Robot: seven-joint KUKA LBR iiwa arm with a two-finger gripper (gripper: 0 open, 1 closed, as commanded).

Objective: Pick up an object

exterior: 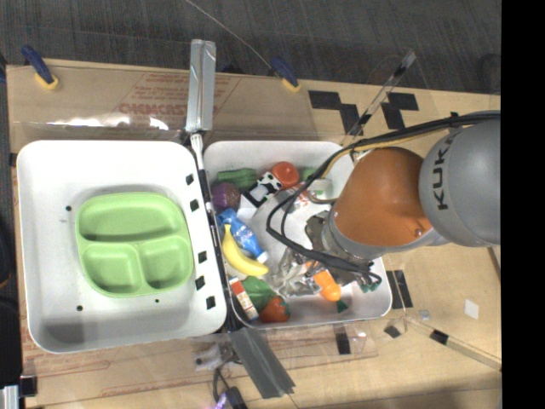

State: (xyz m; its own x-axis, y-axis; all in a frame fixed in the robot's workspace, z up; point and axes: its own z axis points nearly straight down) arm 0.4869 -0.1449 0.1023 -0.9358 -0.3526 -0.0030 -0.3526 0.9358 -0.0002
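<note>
Right bin (358,312) | arm (400,198) over toys | banana (241,260) beside

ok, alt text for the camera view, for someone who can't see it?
A grey and orange robot arm reaches into the right white bin, lowered over a jumble of toy food including a banana. The left white bin holds a green divided tray.

Even overhead light, soft shadows, slight blur.
</note>
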